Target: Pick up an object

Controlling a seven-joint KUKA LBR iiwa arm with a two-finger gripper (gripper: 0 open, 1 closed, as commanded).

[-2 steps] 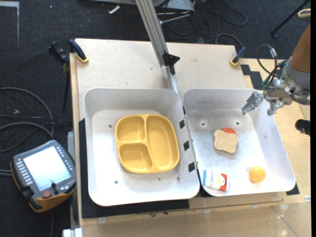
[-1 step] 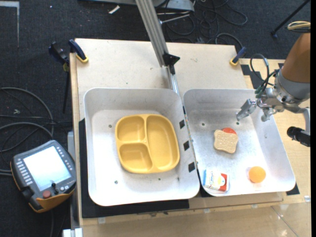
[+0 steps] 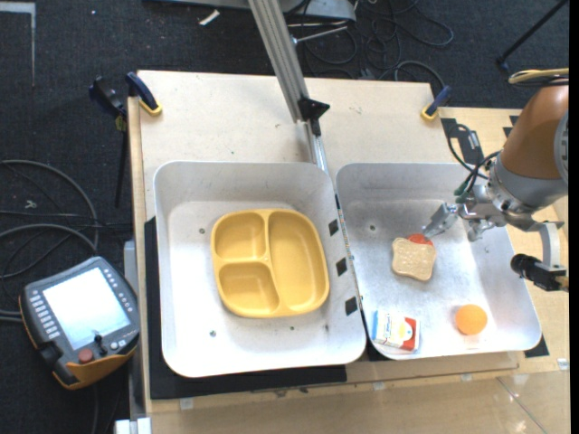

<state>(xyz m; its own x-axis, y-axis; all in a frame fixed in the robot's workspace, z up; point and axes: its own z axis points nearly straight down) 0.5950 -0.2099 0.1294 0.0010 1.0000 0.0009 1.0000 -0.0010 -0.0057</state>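
The right bin (image 3: pixel 507 278) holds a slice of toast (image 3: pixel 413 259) with a small red object (image 3: pixel 420 239) peeking out at its far edge. An orange ball (image 3: pixel 470 319) lies toward the bin's front right, and a small white, red and blue carton (image 3: pixel 396 331) sits at the front left corner. My gripper (image 3: pixel 458 223) hovers over the bin's back right area, just right of and beyond the toast. Its fingers (image 3: pixel 440 221) are spread open with nothing between them.
A yellow divided plate (image 3: pixel 270 262) lies in the left bin (image 3: pixel 176 242). A metal pole (image 3: pixel 285 52) slants up from between the bins. Yellow clamps (image 3: pixel 145 98) grip the board's back corners. A teach pendant (image 3: pixel 77 319) rests on the floor at left.
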